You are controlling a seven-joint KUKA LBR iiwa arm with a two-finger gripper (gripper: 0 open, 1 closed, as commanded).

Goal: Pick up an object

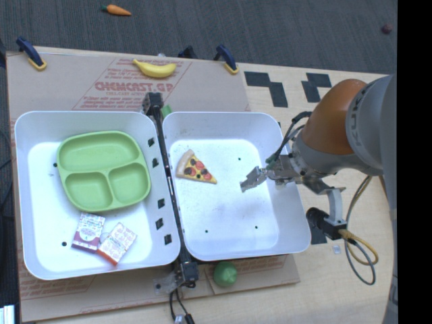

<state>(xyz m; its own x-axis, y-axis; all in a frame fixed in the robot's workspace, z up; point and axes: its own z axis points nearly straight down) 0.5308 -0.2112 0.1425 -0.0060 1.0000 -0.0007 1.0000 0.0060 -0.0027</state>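
Nearest the camera, on the cardboard: a green ball lies just below the front rim of the right bin, beside the black clamp that joins the two bins.
Left bin, front: two small red-and-white packets lie side by side on the white floor of the left bin, touching or nearly so, just below the green tray.
Left bin, middle: a green divided tray with three compartments lies flat and takes up most of the bin's upper half.
Right bin, middle: the gripper hangs low over the right part of the bin floor, reaching in from the right side below the arm's orange band.
Jaws: I cannot tell how far apart the fingers stand, and nothing shows between them.
Task object: a pizza slice lies flat in the upper left part of the right bin, near the divider and apart from the gripper, to its left.
Behind the bins: a banana rests on the printed cardboard above the left bin.
Farthest, on the dark carpet: a carrot lies well apart from the bench.
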